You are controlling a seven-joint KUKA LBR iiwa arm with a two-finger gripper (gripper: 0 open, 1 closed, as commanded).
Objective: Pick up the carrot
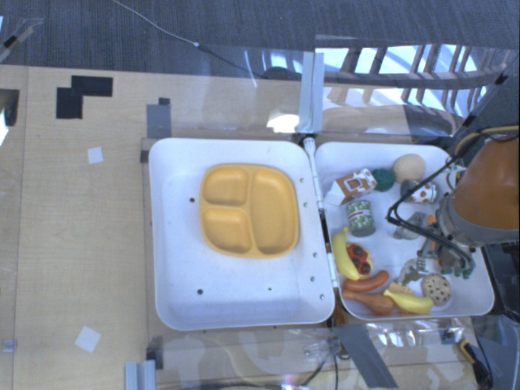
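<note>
Approach step judged underway: jaws (416, 268) hang in right bin (485, 295), state indeterminate; carrot (370, 302) near-left must be reached.

1. Two white bins: left bin (162, 242), right bin (484, 295).
2. One yellow divided plate (248, 210), inside left bin.
3. Two bananas right of plate: (348, 258), (410, 301).
4. One can (360, 216), one cookie (436, 288), one sausage (367, 282), one carrot (370, 302).

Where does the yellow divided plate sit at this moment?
In the camera view, the yellow divided plate lies in the left white bin, near its middle, left of the rim shared with the right bin that holds the toy food.
</note>
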